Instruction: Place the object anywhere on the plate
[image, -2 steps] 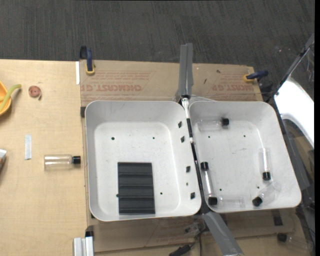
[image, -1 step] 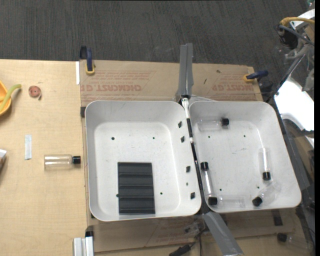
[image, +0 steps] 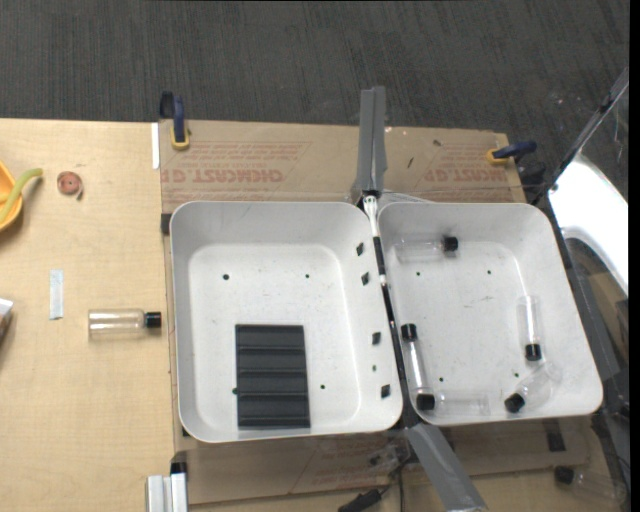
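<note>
A black ribbed rectangular plate (image: 271, 376) lies flat on the floor of the left bin (image: 200, 225), near its front wall. The right bin (image: 545, 225) holds several clear plastic vials with black caps. One vial (image: 425, 246) lies near the back wall. Another vial (image: 413, 367) runs along the left wall. A third vial (image: 527, 325) lies by the right wall, and more vials (image: 530, 392) sit in the front right corner. Nothing rests on the plate.
On the wooden bench left of the bins lie a clear bottle with a black cap (image: 120, 321), a small white strip (image: 56, 295), a red disc (image: 68, 183) and a yellow object (image: 10, 195). Clamps (image: 176, 128) hold cardboard under the bins.
</note>
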